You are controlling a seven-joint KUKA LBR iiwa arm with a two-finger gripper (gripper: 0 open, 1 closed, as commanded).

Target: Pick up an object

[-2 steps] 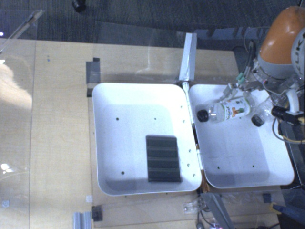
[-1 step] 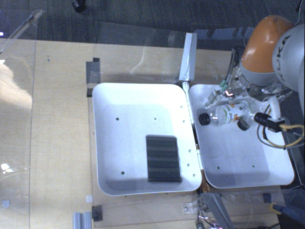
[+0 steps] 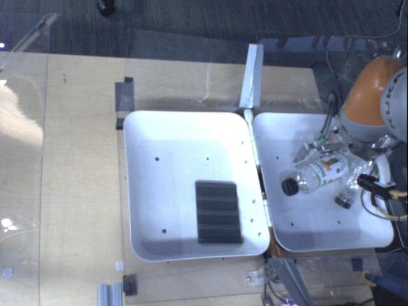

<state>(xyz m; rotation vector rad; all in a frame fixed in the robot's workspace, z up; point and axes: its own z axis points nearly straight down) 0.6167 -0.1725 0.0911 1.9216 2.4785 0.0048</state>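
A clear bottle [image 3: 317, 175] with a black cap is lying in the right bin [image 3: 299, 231], the gripper [image 3: 331, 148] hovering at its one o'clock; finger state unclear. A black ridged block [image 3: 218, 211] is resting in the left bin [image 3: 153, 139].

Grey arm [image 3: 396, 101] with a rounded orange band, thin cables trailing beside it.

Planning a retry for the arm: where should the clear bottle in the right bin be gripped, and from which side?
Grip the clear bottle across its mid-body, coming from above. It lies on its side, black cap toward the bin divider, so the round body offers two opposite flanks; the cap end looks narrower and likelier to slip.
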